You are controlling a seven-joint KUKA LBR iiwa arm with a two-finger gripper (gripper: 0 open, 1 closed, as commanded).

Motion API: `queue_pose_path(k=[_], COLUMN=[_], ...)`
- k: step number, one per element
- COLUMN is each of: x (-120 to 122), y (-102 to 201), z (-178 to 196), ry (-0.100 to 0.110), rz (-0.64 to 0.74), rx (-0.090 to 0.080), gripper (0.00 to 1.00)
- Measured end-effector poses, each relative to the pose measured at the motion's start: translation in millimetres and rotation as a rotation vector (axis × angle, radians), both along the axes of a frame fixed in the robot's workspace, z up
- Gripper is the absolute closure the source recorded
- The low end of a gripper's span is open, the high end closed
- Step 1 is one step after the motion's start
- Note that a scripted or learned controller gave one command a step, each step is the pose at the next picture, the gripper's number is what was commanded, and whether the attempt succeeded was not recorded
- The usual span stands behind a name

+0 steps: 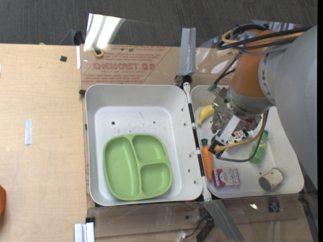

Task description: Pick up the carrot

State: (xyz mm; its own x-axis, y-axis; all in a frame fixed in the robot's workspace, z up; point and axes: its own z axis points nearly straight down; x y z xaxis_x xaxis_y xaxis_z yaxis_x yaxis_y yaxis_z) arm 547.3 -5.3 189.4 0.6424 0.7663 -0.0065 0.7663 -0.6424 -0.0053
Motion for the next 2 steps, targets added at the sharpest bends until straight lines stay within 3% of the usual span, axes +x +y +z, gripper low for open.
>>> queue_pose_path(k=[1, 2], x=[94, 85], y=[-89, -157], z=[-21, -80], ry=[-0.003, -0.001], rz=[-0.043, 0.300], rx=[-0.001, 0.003], gripper=[1.00, 1.00])
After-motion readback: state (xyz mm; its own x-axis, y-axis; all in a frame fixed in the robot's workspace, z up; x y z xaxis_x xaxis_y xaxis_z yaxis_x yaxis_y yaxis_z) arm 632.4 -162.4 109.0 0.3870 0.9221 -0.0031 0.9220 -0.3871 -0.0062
